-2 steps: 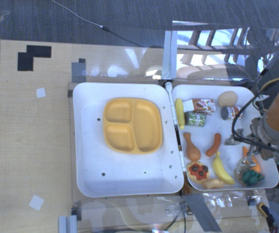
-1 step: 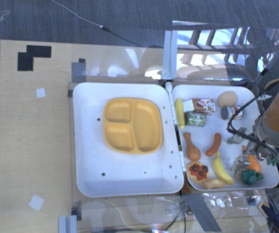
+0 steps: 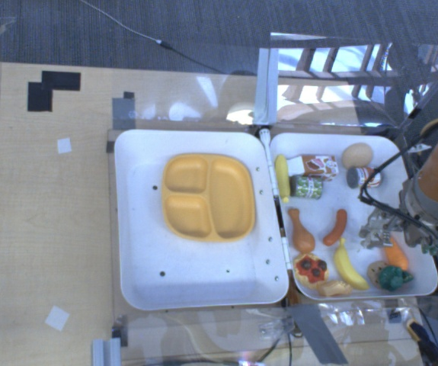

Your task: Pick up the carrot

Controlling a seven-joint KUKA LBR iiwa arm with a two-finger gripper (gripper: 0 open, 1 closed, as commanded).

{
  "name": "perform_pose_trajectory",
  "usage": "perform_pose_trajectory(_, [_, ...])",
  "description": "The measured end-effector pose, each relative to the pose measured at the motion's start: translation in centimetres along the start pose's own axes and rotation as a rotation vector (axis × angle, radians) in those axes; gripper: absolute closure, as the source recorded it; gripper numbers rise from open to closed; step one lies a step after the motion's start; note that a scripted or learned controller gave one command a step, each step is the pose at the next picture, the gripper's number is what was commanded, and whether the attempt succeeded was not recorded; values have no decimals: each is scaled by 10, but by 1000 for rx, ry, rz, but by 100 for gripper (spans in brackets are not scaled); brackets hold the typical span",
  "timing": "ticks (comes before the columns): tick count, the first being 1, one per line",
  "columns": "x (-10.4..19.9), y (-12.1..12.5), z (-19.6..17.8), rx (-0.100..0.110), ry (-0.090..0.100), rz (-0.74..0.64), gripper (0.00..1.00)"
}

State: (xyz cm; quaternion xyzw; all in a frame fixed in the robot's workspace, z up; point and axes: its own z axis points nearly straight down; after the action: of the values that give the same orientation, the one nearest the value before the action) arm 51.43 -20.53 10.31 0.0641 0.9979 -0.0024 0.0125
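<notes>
Two white bins (image 3: 139, 280), one yellow plate (image 3: 207, 197), one carrot (image 3: 396, 256), one banana (image 3: 348, 265), one sausage (image 3: 336, 226)

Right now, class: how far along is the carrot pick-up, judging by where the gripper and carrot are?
Done: the gripper has reached the right bin. In hand: it hangs beside the carrot, which lies on the bin floor. Left: grasping and lifting.

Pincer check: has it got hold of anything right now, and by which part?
Cannot be told. The pincer sits low in the right bin, right beside the carrot, but the view does not settle whether anything is between its tips.
</notes>
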Motion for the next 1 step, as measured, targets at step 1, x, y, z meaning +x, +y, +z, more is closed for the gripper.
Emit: perform_pose_trajectory(1, [20,-3,11,-1,2,-267,100])
